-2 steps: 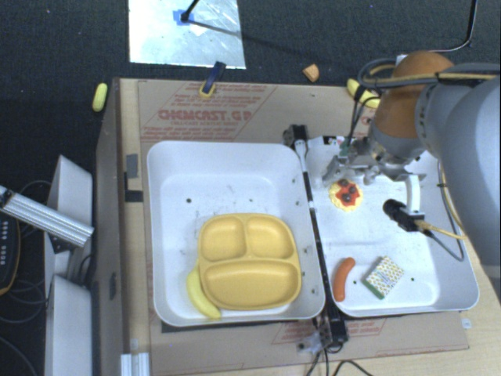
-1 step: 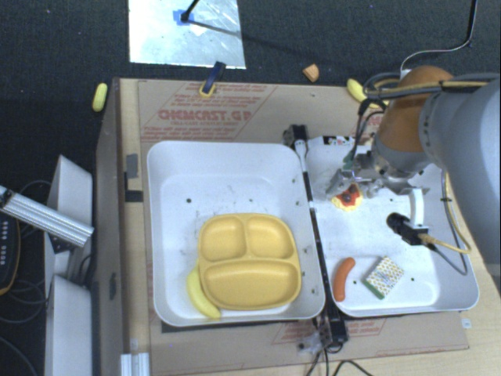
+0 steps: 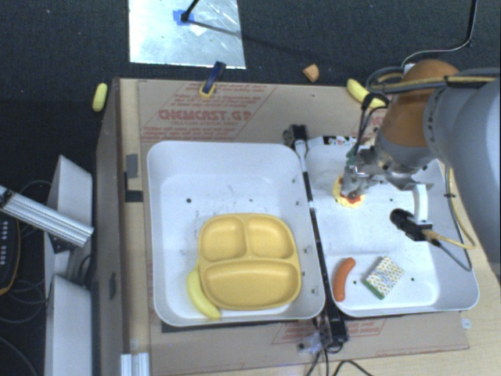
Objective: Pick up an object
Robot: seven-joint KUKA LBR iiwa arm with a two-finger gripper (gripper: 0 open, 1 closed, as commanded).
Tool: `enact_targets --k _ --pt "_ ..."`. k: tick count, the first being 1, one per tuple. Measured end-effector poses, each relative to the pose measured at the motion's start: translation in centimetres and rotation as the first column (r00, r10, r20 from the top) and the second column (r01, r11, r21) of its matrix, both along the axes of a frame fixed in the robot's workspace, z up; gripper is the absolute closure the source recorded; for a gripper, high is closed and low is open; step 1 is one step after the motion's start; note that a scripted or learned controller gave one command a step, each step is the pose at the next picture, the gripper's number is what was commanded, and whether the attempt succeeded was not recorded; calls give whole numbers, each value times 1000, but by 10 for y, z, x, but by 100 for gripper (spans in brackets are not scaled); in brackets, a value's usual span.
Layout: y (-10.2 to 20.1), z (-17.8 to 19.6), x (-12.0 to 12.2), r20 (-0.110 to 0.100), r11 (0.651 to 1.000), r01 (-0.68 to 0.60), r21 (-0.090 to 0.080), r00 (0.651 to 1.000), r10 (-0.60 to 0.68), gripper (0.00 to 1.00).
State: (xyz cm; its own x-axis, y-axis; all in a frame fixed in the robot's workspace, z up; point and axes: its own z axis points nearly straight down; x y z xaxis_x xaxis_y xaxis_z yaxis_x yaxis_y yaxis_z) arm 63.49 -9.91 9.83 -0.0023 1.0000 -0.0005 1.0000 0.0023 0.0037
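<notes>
Arm low over the right bin (image 3: pixel 458 292).
The fingers (image 3: pixel 354 185) sit on a small yellow-and-red object (image 3: pixel 349 197) at the bin's upper left; their opening cannot be told.

two white bins (image 3: pixel 235 159), one yellow divided plate (image 3: pixel 249 258), one banana (image 3: pixel 200 296), one sausage (image 3: pixel 343 277)
</notes>
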Motion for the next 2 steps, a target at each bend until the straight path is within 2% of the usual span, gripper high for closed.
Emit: enact_targets --k 1,2 --pt "0 1 1 6 1000 -1 -1 1000 1 0" --pt "-7 -14 2 -2 1000 1 0 1000 -1 0"
